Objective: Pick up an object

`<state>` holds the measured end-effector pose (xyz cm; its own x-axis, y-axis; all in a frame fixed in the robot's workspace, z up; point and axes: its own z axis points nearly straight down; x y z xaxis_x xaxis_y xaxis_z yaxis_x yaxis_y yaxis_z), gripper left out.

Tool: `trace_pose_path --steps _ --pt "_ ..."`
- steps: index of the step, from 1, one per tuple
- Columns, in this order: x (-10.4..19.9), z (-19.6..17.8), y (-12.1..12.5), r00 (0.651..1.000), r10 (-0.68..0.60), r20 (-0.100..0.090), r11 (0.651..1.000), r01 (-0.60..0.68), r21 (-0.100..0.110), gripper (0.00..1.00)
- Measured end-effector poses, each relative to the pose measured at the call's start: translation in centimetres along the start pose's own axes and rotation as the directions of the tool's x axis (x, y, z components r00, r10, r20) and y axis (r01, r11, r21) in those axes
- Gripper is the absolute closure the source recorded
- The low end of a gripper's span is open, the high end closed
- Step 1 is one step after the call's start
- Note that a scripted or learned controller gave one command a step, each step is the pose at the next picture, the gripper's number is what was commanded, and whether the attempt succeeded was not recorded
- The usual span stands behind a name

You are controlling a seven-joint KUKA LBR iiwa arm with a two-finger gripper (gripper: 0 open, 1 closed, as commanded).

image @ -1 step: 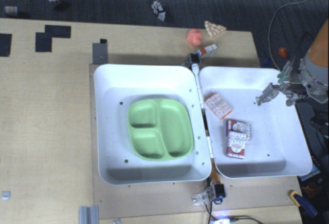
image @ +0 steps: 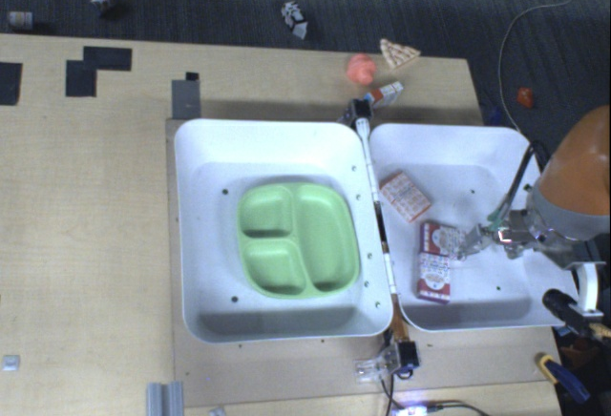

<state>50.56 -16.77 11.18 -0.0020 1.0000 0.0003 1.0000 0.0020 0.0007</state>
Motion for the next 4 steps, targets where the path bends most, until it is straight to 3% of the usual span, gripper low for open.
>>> trace_pose_path --steps 1,2,3,4 --pt "5.1 2.5 -1.6 1.0 0.0 0.003 1.0 0.0 -0.009 0.0" --pt "5.1 1.3 -1.4 1.0 -0.001 0.004 1.0 0.001 -0.016 1.0" --pt "5.1 1.3 -1.4 1.0 -0.002 0.004 1.0 0.002 -0.015 0.0" --pt "5.2 0.3 -1.2 1.0 -0.004 0.004 1.0 0.004 -0.019 1.0"
